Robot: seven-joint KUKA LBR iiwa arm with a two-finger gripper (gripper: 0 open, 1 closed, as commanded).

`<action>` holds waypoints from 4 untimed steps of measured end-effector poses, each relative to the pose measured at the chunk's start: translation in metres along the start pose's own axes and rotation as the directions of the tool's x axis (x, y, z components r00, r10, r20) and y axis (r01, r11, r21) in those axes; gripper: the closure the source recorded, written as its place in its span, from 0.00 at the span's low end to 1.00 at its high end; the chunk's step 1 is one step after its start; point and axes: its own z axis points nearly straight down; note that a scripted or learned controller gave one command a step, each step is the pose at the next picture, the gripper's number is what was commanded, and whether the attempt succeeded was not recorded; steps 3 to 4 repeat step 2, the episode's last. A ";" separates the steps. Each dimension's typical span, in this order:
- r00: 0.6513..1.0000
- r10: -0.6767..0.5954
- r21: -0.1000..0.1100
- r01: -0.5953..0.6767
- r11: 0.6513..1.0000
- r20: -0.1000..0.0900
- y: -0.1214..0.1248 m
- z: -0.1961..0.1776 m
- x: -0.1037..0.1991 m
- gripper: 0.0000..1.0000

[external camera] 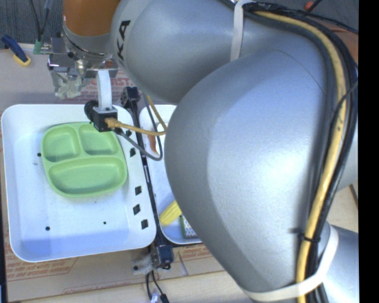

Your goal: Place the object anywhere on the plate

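Object to be placed: I cannot say for sure which it is. A pale, crumpled-looking lump point(67, 88) sits right at the lower end of the gripper point(68, 74), upper left of frame. It may be the object carried there, but the view is too blurred to confirm a hold. Whether the gripper is spread or closed, I cannot tell.

A second candidate is a yellow item point(170, 213) in the visible sliver of the right bin point(171, 235), lower centre. It is half hidden by the arm's bulk.

The green plate point(85, 160) has three compartments and lies in the left bin point(12, 169), in its upper half.
- Its long axis runs roughly left to right across the frame.
- Nothing rests on it.

Key relation: the plate lies down-frame and slightly right of the gripper. The gripper appears over or just beyond the left bin's far rim, near the plate but not above it.

Arm pose:
- The orange band point(91, 5) is at top left, with the wrist pointing down below it.
- The grey links point(252, 156) sweep in from the right.
- They cover most of the right bin.

Judgement:
- If the lump is the object, a short move down-frame would bring it over the plate.
- If it is the yellow item, that lies well apart from the gripper, lower right.
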 end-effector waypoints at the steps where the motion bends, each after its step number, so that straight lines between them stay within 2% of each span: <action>1: 1.000 0.003 0.009 -0.003 1.000 0.003 -0.023 0.068 0.000 1.00; 2: 1.000 0.001 0.005 -0.001 1.000 0.003 -0.007 0.081 0.000 1.00; 4: 1.000 0.001 0.005 -0.001 1.000 0.003 -0.007 0.081 0.000 1.00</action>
